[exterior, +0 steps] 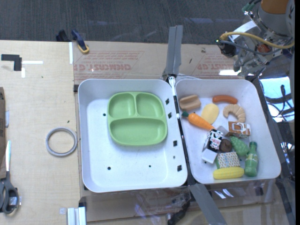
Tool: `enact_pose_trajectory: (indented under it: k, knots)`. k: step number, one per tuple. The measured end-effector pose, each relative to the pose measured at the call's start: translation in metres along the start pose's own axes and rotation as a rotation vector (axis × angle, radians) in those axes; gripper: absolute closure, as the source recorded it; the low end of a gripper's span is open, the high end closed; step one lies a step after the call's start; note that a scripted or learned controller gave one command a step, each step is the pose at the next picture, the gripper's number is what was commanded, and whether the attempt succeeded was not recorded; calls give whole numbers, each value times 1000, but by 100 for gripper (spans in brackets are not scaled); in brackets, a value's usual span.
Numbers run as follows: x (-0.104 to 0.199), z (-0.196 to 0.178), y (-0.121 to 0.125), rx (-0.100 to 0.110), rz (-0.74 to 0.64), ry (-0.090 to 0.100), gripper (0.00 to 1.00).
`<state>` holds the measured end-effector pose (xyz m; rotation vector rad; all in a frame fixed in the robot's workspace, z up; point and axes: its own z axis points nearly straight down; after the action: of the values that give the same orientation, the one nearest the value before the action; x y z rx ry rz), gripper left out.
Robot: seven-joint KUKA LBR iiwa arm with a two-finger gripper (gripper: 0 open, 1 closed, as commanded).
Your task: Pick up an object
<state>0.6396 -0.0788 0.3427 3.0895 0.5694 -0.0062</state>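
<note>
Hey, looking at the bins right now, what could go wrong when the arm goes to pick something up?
The toys in the right bin are crowded: the corn, green bottle and milk carton touch or overlap neighbours, so a grab may catch two or slip. The carrot lies close to the bin's left wall, which could block a finger. The pincer sits above the far rim, so its descent may clip it.

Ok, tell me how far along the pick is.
Nothing looks done yet. The tool sits above the far right corner of the right bin, outside the toy food pile, with nothing seen between its fingers. The carrot, croissant, sausage and corn all lie in that bin. Left: descend, grasp one item, lift.
</note>
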Motion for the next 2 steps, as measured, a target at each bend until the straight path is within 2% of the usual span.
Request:
enact_pose_trajectory:
  k: [1, 2]
  knots:
    - [-34, 38, 32, 1, -80, -1, 100]
    - [-39, 49, 29, 2, -323, -2, 100]
